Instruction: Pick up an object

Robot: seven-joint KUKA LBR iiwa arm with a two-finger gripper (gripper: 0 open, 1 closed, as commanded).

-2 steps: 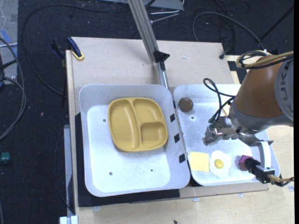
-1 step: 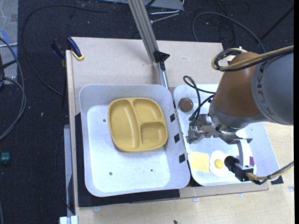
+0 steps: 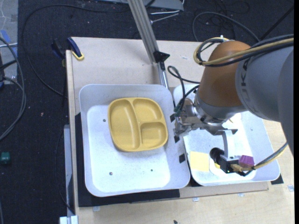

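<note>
- The arm (image 3: 243, 83) reaches in from the right, over the right bin (image 3: 270, 171).
- The gripper (image 3: 180, 124) is at that bin's left edge; open or closed, I cannot tell.
- A yellow divided plate (image 3: 138, 124) lies in the left bin (image 3: 93, 171).
- A pale yellow block (image 3: 198, 161) sits near-left in the right bin, with a purple piece (image 3: 246, 161) to its right.

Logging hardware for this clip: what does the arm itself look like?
The arm is a thick, rounded grey tube with a glossy orange band above the wrist. Yellow and black cables run along it and loop over the orange part. Its pincer is a small metallic grey assembly with dark parts.
</note>
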